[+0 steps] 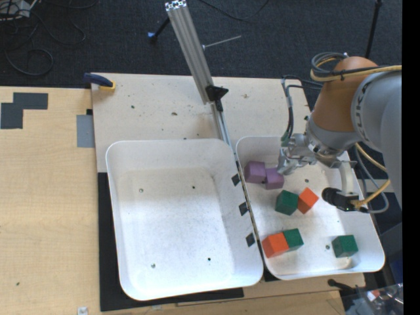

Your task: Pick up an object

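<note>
Camera view: you look down at a slant on two shallow white bins set side by side on the counter (157, 110).
Arm: you see the grey arm (367, 110) with its orange band reach in from the right, over the right bin (374, 258).
Hand: the hand (287, 166) hangs low at the bin's far left part, just above a purple block (274, 180); you cannot tell whether it is spread or pressed together.
Purple blocks: a second purple block (255, 171) lies touching the first, on its left.
Middle pair: a green block (286, 203) and an orange block (307, 201) sit touching.
Near pair: an orange block (275, 244) and a green block (293, 239) sit touching.
Lone block: a green block (344, 246) rests near the bin's near right corner.
Left bin: the left bin (125, 176) lies beside the right one.
</note>
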Controlling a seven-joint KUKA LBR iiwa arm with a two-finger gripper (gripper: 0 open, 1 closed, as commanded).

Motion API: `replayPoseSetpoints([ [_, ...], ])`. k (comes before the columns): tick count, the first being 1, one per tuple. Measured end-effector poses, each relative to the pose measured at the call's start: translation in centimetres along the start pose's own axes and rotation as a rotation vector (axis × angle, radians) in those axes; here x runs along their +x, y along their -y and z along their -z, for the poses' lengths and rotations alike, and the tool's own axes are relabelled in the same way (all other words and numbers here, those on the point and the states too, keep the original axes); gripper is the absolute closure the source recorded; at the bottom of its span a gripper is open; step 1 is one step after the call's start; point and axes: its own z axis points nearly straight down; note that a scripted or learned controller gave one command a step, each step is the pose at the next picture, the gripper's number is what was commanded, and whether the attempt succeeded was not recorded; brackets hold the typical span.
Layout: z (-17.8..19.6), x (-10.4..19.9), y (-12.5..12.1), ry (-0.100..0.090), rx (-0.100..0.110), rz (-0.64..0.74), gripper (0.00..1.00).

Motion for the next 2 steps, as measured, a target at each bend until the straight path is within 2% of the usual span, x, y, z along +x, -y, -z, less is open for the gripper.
replayPoseSetpoints([
  [1, 6.1, 0.5, 0.1, -0.003, 0.005, 0.012, 1.00],
  [2, 10.4, 0.0, 0.2, -0.003, 0.006, 0.010, 1.00],
])
